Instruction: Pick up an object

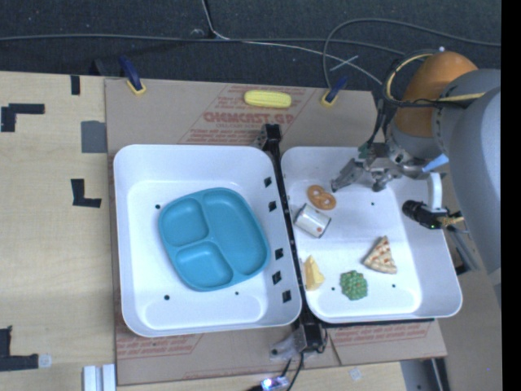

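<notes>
Right bin [407,296]: pretzel [321,197], metal can [311,221], pizza slice [380,256], broccoli [353,284], cheese wedge [312,272]. Pincer [364,175] above bin's upper part, fingers spread wide, holding nothing. Step: approach, pre-grasp. Next: probably shift left to pretzel, descend, close. Left bin [134,218]: blue tray [213,237].

We see our grey arm [480,161] reaching in from the right, its orange band [431,88] near the top. Our end effector [358,173] points left and slightly down, its two dark fingers [346,175] spread apart, holding nothing.
</notes>
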`<state>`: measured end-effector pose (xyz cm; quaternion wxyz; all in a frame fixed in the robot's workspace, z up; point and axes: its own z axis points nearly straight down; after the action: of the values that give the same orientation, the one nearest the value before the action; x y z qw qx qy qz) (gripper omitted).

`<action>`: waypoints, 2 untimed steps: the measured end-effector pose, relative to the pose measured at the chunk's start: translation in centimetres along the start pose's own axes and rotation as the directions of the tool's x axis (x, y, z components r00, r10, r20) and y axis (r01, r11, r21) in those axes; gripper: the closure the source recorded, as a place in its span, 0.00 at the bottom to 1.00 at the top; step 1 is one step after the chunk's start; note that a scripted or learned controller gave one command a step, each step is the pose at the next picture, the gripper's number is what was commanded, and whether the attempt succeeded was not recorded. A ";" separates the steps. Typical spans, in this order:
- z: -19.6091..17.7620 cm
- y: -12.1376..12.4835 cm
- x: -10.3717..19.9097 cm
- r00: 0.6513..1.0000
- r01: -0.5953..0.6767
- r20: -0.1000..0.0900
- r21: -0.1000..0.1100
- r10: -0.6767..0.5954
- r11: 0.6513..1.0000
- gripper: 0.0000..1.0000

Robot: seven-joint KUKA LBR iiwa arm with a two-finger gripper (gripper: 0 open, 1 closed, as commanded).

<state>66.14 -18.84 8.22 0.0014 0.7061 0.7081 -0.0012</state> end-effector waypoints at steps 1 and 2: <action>-1.5 0.2 0.0 1.000 0.002 0.001 -0.004 -0.002 1.000 1.00; -7.2 0.1 1.0 1.000 -0.001 -0.003 -0.003 0.001 1.000 1.00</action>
<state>66.28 -17.81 15.40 0.0014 0.7064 0.7079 0.0012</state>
